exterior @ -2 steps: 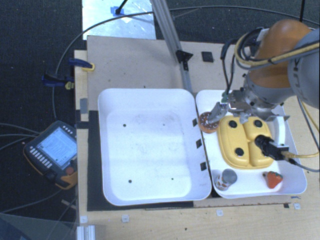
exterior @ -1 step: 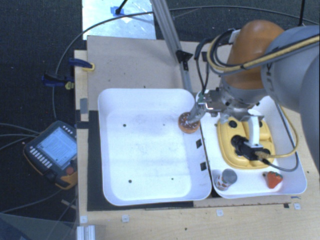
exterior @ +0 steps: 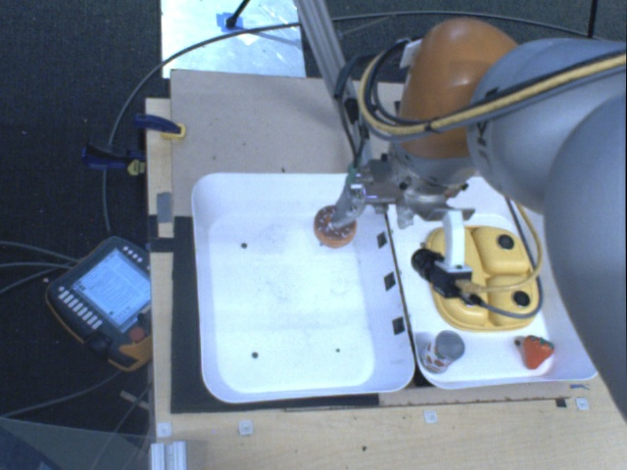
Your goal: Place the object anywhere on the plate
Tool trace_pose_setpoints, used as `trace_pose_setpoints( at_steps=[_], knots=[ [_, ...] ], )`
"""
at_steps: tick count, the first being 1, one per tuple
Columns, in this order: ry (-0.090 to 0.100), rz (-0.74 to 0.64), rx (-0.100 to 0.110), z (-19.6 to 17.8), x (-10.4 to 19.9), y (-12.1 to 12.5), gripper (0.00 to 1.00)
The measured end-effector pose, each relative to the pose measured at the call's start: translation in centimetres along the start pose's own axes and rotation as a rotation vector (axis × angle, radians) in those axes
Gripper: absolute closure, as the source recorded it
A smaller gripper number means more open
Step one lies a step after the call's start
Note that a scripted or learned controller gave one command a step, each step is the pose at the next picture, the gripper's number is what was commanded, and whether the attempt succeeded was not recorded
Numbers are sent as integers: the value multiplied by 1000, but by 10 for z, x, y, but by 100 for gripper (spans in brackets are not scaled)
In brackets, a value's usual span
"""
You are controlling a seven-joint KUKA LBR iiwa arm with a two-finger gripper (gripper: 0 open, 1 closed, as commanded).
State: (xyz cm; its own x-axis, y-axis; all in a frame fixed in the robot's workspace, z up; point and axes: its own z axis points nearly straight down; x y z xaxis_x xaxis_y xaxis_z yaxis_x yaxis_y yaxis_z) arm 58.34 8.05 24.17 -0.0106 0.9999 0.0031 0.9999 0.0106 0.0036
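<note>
A robot claw (exterior: pixel 345 211) hangs over a small round brown object (exterior: pixel 334 227) near the left bin's (exterior: pixel 284 360) upper right; whether its fingers grip is unclear. A firm, centered hold should precede any lift toward the plate.
</note>
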Motion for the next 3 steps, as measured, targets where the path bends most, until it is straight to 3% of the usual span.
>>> trace_pose_setpoints(
  at_steps=[2, 3],
  knots=[
    [-1, 1, 2, 26, 107, 23, 100],
    [-3, 5, 2, 25, 104, 23, 0]
  ],
)
